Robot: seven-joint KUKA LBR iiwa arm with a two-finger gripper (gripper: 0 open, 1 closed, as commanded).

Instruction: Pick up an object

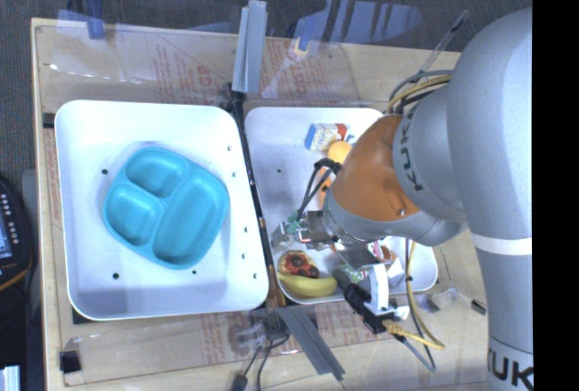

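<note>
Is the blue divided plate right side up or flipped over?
Right side up: the blue plate shows its three hollow compartments facing the camera, lying in the left bin.

Yellow banana (310,286) flat in right bin (271,163)

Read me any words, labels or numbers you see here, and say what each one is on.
"KU", cut off by the frame edge: on the grey arm.
Faint red print on the clear sheet taped over the bench: too blurred to read.
Small packet in the right bin: print too small to read.
</note>
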